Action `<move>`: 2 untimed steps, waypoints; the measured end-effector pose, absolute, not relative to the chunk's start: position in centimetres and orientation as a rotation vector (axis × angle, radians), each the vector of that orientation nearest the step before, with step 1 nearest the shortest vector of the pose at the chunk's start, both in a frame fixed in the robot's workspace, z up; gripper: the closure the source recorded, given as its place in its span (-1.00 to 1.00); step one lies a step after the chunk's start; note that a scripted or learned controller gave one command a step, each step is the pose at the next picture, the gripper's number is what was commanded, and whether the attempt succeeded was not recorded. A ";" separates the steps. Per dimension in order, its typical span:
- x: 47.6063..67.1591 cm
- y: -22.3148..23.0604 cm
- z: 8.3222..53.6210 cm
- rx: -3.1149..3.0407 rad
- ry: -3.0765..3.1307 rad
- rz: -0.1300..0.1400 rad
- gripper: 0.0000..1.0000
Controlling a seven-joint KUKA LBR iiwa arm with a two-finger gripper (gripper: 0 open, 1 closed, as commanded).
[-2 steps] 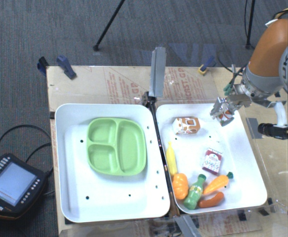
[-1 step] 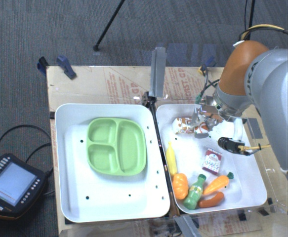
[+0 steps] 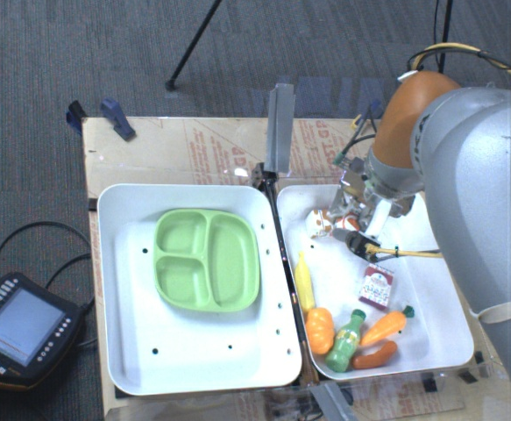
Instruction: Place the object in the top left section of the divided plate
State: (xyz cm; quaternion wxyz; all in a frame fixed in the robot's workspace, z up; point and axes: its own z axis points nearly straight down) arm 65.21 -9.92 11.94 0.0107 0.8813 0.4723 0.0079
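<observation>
The green divided plate (image 3: 229,261) lies in the left bin (image 3: 124,323), with one long section on its right and two smaller ones on its left. My gripper (image 3: 346,225) hangs low over the back of the right bin (image 3: 439,323). A small white and orange toy (image 3: 322,224) lies right beside the gripper on its left. Whether the gripper touches the toy is unclear from this view.
The right bin also holds a yellow corn cob (image 3: 303,281), an orange pumpkin (image 3: 319,329), a green bottle (image 3: 347,339), a carrot (image 3: 385,326), a red sausage (image 3: 374,355) and a red and white carton (image 3: 377,288). A grey post (image 3: 280,134) stands behind the bins.
</observation>
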 end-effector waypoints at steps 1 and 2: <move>65.8 -9.5 11.8 2.928 1.078 0.059 1.00; 63.5 -9.6 11.8 3.008 0.872 0.041 1.00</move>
